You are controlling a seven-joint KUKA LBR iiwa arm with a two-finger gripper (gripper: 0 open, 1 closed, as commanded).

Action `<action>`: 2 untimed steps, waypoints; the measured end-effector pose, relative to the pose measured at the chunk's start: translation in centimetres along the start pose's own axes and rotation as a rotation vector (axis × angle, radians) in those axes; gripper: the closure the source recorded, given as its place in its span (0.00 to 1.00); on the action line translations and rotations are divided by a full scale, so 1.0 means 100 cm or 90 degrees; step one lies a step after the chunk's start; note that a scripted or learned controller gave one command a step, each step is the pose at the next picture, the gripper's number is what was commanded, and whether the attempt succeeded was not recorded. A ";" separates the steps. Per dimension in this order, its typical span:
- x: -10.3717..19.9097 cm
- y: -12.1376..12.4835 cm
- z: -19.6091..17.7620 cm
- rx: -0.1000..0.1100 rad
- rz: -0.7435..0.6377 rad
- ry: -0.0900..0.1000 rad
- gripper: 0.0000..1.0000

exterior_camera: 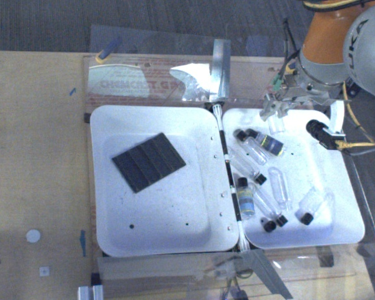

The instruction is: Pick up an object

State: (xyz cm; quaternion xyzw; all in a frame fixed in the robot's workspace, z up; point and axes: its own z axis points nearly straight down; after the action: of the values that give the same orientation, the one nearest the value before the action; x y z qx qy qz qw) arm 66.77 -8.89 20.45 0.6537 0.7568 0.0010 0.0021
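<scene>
My gripper [274, 112] hangs over the far edge of the right bin [355, 212], below the orange wrist band [330, 27]. Just in front of it lie several clear vials with black caps: one [253, 149] near the bin's far left, and a darker one [270, 144] beside it. More vials lie toward the near side, one [279, 186] in the middle, one [245, 197] along the left wall and one [312, 206] at the near right. I see nothing held in the gripper. A dark ribbed slab [149, 162] lies flat in the left bin [97, 167].
A black part with a yellow cable [320, 134] hangs off the arm over the right bin's far right side. Behind the bins lie a clear plastic sheet [144, 80] and a metal upright [221, 67]. The wooden bench [31, 136] stretches to the left.
</scene>
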 end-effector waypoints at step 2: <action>0.076 0.011 -0.030 0.000 0.038 0.000 1.00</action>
State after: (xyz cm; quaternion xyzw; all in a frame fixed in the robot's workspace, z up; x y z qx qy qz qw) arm 66.73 -1.24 23.46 0.6759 0.7369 0.0010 0.0021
